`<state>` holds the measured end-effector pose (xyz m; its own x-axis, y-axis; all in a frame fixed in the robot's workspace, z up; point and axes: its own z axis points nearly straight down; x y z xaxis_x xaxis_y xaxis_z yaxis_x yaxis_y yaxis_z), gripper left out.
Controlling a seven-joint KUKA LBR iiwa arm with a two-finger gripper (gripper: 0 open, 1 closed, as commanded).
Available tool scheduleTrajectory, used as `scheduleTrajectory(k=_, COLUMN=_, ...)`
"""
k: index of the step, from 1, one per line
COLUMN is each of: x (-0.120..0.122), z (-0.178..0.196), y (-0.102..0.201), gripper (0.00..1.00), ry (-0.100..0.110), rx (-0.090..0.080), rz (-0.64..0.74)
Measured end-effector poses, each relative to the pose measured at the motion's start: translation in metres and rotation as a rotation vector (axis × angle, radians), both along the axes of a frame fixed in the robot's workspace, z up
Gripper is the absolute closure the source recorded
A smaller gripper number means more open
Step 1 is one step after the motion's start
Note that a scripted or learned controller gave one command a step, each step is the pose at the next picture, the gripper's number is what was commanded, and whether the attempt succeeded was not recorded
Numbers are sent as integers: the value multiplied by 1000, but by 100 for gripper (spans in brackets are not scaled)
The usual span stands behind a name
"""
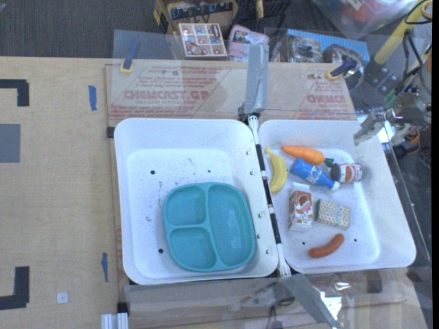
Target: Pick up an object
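Behind the two bins, a clear sheet printed in red (206, 91) flat on the wooden desk (48, 184), with a grey tape strip (257, 74) down its middle. Farther back, an open cardboard box (195, 9) and a small picture card (202, 40) just beside it.

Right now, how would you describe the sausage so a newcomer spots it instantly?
Start at the right bin, the one holding the toy food. Go to its near edge, below the small carton and the cracker box. The sausage lies alone there: a short, curved, reddish-brown link, darker and blunter than the orange carrot at the far side.
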<state>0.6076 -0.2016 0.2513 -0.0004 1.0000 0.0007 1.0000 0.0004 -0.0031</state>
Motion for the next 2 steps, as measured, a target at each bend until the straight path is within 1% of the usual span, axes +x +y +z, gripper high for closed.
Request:
scheduleTrajectory(k=1, x=3, z=-127, y=32, gripper=0, ry=-4, rx=-2, rz=7)
scheduleTrajectory(k=2, x=21, z=-165, y=66, gripper=0, ry=-3, rx=-1, rz=155)
